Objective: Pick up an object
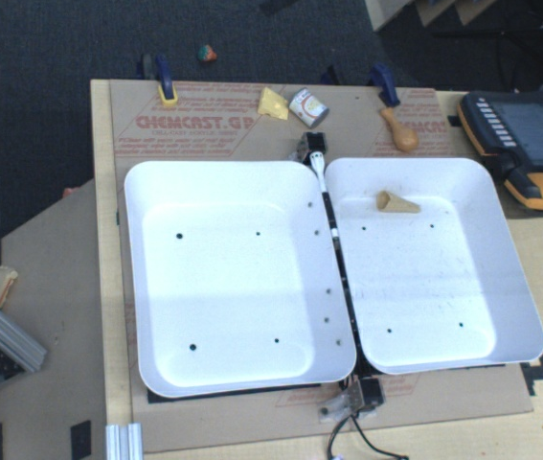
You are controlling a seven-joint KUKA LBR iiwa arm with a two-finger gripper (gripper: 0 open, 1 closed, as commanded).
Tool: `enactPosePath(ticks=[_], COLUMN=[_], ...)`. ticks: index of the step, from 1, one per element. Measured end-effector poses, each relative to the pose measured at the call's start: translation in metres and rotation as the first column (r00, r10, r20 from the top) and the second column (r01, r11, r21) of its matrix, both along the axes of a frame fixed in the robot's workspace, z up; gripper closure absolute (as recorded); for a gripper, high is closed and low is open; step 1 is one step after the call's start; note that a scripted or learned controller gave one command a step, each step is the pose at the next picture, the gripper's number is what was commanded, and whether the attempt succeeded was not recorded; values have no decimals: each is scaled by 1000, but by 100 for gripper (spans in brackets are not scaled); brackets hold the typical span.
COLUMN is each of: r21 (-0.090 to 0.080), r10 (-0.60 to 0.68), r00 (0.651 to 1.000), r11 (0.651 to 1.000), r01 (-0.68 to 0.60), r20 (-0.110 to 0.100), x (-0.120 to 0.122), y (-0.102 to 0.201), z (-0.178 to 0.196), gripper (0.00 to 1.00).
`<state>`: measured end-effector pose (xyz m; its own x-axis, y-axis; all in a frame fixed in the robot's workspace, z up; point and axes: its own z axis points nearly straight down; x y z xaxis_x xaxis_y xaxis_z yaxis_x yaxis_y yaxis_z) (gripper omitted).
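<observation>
The thing to pick up is a small tan wedge [397, 202]. It lies flat in the right bin [501, 286], up near the far wall, at about 11 o'clock from the middle of that bin. It touches nothing else, and all around it we see the white floor of the bin with a few little black dots.

The left bin [156, 286] sits just beside the right bin, at 9 o'clock from it. A black strip [333, 247] runs between the two.

Both bins rest on a brown board [204, 123] with red letters. On that board, at 12 o'clock from the tan wedge, lies a brown pear-shaped thing [399, 130]. At about 10 o'clock from the wedge lie a small white box [308, 108] and a yellow piece [273, 104], just beside each other. Two blue clamps [165, 77] grip the far edge of the board.

At 2 o'clock from the wedge a black and yellow screen box [520, 142] rests on the bench.

We cannot tell if the gripper is spread or pressed together.
</observation>
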<state>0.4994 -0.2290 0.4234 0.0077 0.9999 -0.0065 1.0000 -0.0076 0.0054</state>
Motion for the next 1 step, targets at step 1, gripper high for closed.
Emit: enactPosePath(ticks=[1], r21=[8], r10=[11], r00=[1000], r11=[1000], r01=[-11], r20=[-8], x=[-21], y=[48], z=[-15], gripper=[100])
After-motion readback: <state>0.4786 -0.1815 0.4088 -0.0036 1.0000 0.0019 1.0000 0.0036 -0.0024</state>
